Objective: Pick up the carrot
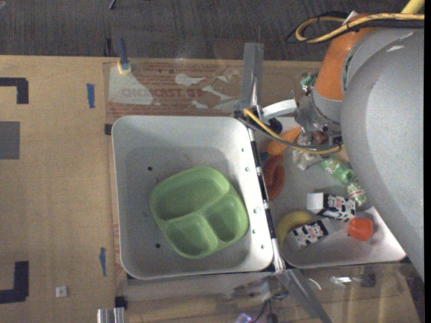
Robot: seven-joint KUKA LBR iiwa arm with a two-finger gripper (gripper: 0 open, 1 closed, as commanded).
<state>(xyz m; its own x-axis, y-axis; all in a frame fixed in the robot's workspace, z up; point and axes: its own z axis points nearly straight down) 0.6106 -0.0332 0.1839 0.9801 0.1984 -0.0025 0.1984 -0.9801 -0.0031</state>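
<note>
Camera view showed the tool [313, 138] low in the right bin [387, 247], just beside the carrot [286, 138] at its nine o'clock; its grip state could not be told.

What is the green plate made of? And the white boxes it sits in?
The green tray looks like moulded plastic: one even colour, rounded dividers, a soft matte sheen. The left white bin that holds it and the right white bin seem to be smooth plastic or painted metal; small screws line their shared edge, but the picture leaves that open.
</note>
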